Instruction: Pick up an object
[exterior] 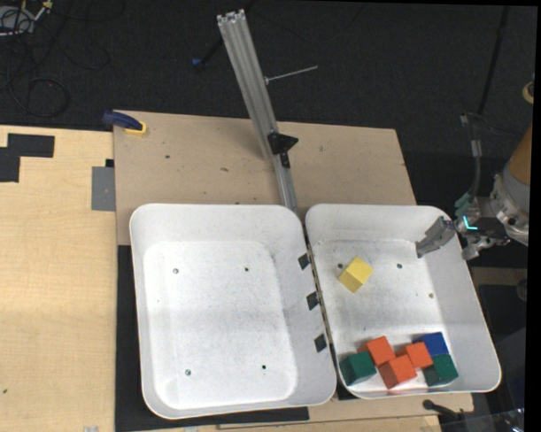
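Note:
A yellow block (355, 274) lies alone in the middle of the right bin (403, 222). Along that bin's near edge sits a cluster: orange blocks (398, 370), a blue block (434, 342) and two green blocks (358, 368). My gripper (451, 239) hangs over the right bin's far right rim, well to the right of the yellow block. Its fingers (432, 236) are spread open and hold nothing.
The left bin (214, 306) stands beside the right one, with black clips (310, 299) along the shared edge. A slanted aluminium rail (257, 95) rises behind the bins. A blue and yellow clamp (125, 121) lies at the board's far left corner.

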You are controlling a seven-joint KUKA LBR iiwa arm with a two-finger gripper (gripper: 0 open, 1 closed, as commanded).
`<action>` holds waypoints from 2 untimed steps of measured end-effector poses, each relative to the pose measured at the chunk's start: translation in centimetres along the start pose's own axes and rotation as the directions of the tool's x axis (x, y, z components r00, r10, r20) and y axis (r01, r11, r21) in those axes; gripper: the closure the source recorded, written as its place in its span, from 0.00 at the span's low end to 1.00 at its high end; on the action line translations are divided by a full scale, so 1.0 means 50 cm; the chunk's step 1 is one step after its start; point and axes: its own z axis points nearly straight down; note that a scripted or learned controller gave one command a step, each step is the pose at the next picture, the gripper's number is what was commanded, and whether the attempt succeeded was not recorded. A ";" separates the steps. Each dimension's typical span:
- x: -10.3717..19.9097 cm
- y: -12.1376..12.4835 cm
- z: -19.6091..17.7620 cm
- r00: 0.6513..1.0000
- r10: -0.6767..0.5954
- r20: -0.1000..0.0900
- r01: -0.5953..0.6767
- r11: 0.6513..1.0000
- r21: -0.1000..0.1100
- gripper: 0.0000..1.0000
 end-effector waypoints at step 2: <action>-0.019 0.014 0.198 1.000 0.002 -0.001 -0.002 1.000 0.005 0.00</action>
